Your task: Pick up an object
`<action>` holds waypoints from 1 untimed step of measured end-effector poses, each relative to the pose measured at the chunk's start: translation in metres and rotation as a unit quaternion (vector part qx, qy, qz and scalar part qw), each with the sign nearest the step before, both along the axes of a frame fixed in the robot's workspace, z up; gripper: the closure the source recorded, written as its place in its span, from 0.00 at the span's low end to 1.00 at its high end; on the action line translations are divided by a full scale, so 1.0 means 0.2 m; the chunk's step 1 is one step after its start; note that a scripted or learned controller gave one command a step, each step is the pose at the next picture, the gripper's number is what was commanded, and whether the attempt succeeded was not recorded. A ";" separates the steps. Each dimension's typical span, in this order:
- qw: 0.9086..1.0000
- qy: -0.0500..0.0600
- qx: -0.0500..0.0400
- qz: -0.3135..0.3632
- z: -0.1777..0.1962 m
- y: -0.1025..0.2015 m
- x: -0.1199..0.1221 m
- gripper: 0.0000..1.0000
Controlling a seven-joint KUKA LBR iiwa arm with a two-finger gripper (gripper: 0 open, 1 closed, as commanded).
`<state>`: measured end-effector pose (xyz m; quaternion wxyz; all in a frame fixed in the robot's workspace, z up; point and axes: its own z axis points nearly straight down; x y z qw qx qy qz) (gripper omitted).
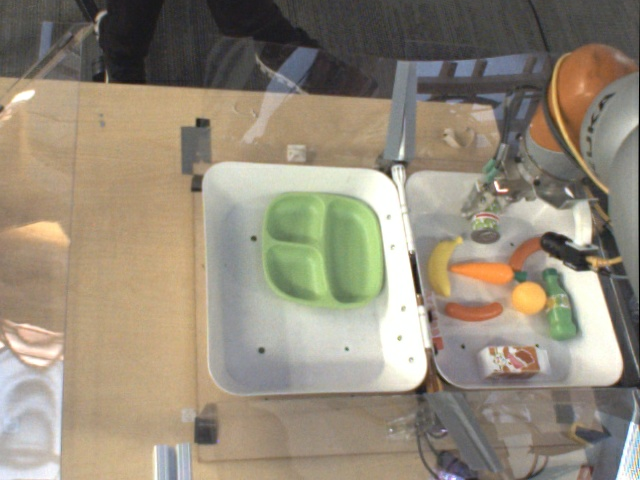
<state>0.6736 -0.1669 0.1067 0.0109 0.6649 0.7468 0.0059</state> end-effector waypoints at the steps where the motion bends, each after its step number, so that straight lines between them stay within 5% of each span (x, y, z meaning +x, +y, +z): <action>1: 1.000 0.007 0.002 0.022 0.57 0.24 -0.14 1.00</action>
